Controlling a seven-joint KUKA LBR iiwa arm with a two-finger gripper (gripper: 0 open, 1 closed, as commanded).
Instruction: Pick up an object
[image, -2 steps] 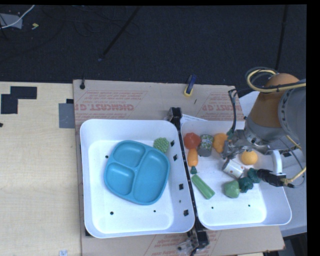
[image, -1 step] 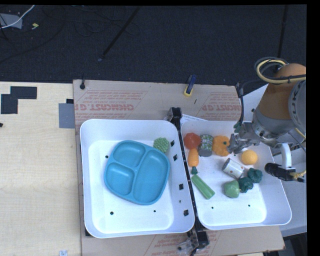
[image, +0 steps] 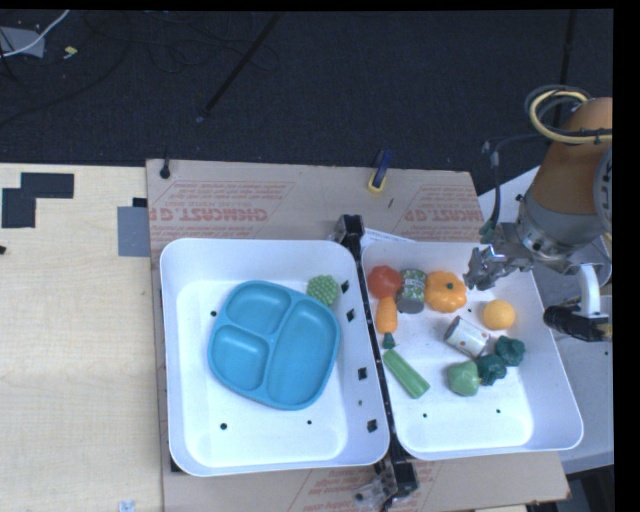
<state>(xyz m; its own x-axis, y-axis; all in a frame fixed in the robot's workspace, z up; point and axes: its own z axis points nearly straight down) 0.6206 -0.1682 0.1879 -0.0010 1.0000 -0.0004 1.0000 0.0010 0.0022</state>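
In the camera view, the arm is reaching in from the right and its hand (image: 487, 266) is hanging over the upper right part of the right bin (image: 545, 400), with nothing showing between its dark fingers; whether they are spread wide or drawn narrow cannot be told from this slant. The nearest candidate for picking is sitting just beside the hand, toward the bin's centre: an orange pumpkin-like toy (image: 445, 291), round, so it is offering no long axis to line up with. Just below the hand a small yellow-orange fruit (image: 498, 315) is lying near the white cylinder (image: 466, 335), which is lying tilted, its long axis running up toward the pumpkin and down toward the dark green toy (image: 500, 358). Farther from the hand, across the bin, a red tomato (image: 383, 281), a grey-green piece (image: 411, 289), a carrot (image: 386, 316) and a green cucumber (image: 405, 372) are lying along the divider (the cucumber on a diagonal). Well beyond them, in the left bin (image: 190, 420), a blue divided plate (image: 272, 343) is resting beside a small green piece (image: 323, 290). Judging by closeness, the pumpkin or the yellow fruit is calling for only a short shift and a descent onto the worktop's bin.
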